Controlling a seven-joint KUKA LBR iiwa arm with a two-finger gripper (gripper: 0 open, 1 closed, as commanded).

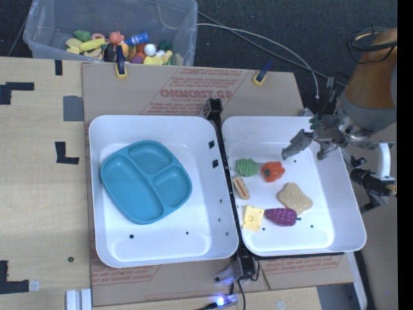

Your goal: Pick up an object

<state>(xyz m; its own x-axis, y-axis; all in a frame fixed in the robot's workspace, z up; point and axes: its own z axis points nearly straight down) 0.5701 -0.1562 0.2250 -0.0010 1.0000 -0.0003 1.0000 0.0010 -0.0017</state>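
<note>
The jaws are hanging over the upper part of the right bin, reaching in from the right; whether they are released or clenched I cannot tell, and nothing is showing between them. The candidates are all lying in that bin: a green piece, a red pepper, a hot dog, a bread slice, a cheese wedge and purple grapes.

What is likely to go wrong: the green piece and the pepper are sitting just beside each other, so a descent between them is risking a nudge that scatters both without a grip. The hot dog is lying close to the bin's left wall, leaving little room on that side. The bread and cheese are lying flat, so they may be slipping out rather than lifting. The grapes are touching the cheese, and a closing grip may be dragging both.

The left bin is carrying a blue plate. The cardboard under the bins is bearing red print reading roughly "CHEMCAST GP"; the smaller lines are too blurred to read. A clear tub of toys is standing behind the counter.
</note>
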